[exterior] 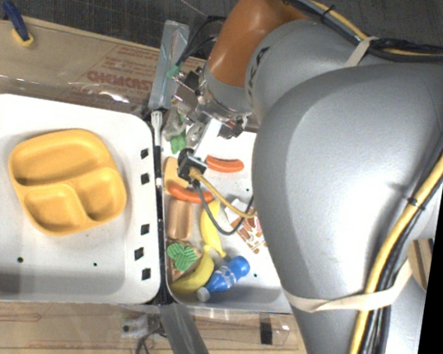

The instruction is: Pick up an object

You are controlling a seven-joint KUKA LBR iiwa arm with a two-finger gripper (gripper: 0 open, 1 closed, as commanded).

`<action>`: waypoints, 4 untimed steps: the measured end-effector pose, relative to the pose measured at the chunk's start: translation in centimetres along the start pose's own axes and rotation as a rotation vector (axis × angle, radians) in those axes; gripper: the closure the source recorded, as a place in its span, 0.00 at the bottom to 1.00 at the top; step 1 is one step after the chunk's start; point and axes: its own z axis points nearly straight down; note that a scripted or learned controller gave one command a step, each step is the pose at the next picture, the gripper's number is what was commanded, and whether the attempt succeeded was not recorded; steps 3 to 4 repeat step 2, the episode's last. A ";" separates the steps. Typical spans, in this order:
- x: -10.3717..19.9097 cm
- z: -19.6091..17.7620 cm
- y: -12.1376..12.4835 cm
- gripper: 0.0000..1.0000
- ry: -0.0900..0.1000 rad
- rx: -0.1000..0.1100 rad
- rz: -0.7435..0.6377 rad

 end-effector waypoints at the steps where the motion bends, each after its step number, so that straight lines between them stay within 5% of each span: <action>1: -11.2 -8.9 -10.7 1.00 -0.004 0.002 0.031; 2: -7.0 -5.6 -7.0 1.00 -0.006 0.006 -0.193; 4: -7.0 -5.6 -7.0 1.00 -0.006 0.006 -0.193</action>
